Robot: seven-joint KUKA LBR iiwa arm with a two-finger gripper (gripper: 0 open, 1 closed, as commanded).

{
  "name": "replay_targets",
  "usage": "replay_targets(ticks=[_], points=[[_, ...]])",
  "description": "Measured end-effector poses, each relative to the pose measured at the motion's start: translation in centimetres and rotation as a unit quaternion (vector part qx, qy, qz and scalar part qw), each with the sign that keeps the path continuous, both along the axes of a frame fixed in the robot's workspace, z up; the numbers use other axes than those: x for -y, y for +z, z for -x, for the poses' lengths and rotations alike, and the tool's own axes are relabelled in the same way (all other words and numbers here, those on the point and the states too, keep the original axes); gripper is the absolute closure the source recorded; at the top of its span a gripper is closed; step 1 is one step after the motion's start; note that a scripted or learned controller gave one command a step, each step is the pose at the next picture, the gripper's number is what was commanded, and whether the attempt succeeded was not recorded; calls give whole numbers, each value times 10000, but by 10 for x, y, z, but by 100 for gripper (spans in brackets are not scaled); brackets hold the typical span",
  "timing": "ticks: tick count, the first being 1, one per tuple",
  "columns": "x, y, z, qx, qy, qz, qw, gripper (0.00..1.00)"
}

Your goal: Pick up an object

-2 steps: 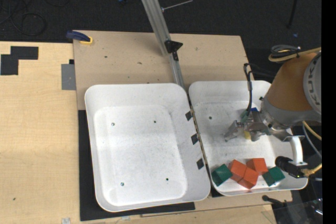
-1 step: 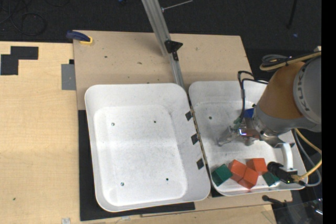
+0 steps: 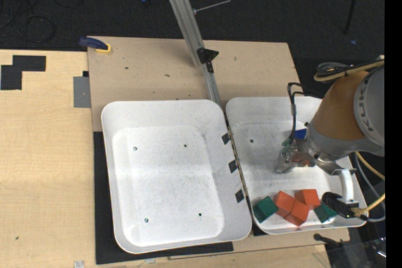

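My gripper (image 3: 284, 161) is down in the right bin (image 3: 264, 119), near its middle, below the orange-banded wrist. Along the bin's near edge lies a cluster of blocks: a green block (image 3: 265, 207) on the left, three orange blocks (image 3: 286, 202) (image 3: 308, 197) (image 3: 299, 214) in the middle, and a second green block (image 3: 325, 214) on the right. The cluster sits a short way in front of the gripper and apart from it. A small blue object (image 3: 300, 133) peeks out just behind the wrist. Whatever lies directly under the gripper is hidden.
The left bin (image 3: 125, 119) stands beside the right one, with black clips (image 3: 231, 165) on the shared rim. A slanted aluminium bar (image 3: 185, 16) rises behind the bins. A blue and yellow tool (image 3: 95, 44) lies at the bench's far left corner.
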State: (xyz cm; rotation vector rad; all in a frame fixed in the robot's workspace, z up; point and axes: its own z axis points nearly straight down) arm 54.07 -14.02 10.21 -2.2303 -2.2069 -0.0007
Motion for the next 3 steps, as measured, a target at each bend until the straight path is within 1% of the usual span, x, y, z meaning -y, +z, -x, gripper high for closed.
replay_targets(ticks=[1,2,3], points=[[6,45,5,15,6,16,10000,100],[0,91,9,19,56,14,10000,100],[10,147,14,30,50,22,10000,100]])
